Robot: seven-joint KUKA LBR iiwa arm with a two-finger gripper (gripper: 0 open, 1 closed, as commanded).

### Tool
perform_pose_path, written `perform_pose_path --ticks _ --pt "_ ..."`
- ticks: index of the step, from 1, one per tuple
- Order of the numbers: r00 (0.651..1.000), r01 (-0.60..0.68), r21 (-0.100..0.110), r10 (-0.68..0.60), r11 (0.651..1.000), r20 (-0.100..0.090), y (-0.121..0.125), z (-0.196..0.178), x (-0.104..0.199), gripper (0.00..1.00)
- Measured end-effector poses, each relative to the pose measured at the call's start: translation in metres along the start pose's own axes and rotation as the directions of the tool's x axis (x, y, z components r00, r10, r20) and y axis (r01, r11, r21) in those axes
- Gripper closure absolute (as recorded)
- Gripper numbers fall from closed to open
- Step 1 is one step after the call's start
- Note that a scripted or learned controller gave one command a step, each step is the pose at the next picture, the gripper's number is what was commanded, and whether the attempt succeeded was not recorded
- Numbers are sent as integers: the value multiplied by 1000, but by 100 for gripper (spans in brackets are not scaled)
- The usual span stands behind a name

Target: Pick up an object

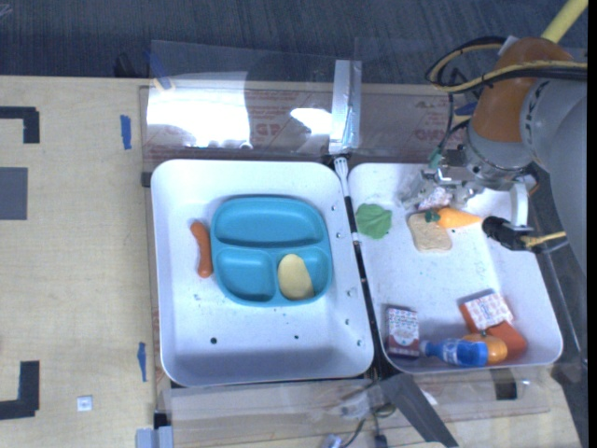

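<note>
My gripper (437, 192) hangs low over the far part of the right bin (522, 278), under the grey arm with its orange band (504, 110). Just below it lie a tan round piece of bread (430, 234) and an orange carrot (458, 218), which sits close to the gripper's tip. A green leaf (373, 220) lies to the left, near the bin's wall. Whether anything is held cannot be made out.
The right bin's front holds two small red-and-white cartons (402, 329) (484, 310), a blue bottle (457, 351) and an orange item (505, 343). In the left bin (177, 325), a blue divided tray (266, 241) carries a yellow potato (295, 276); an orange sausage (202, 248) lies beside it.
</note>
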State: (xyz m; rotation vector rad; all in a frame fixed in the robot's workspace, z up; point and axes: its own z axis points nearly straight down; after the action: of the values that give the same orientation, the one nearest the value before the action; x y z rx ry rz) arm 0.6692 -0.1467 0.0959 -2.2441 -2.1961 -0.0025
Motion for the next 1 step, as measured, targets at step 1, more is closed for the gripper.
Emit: perform_pose_path --ticks 1 --pt "999 51 3 -52 999 15 -3 1 22 0"
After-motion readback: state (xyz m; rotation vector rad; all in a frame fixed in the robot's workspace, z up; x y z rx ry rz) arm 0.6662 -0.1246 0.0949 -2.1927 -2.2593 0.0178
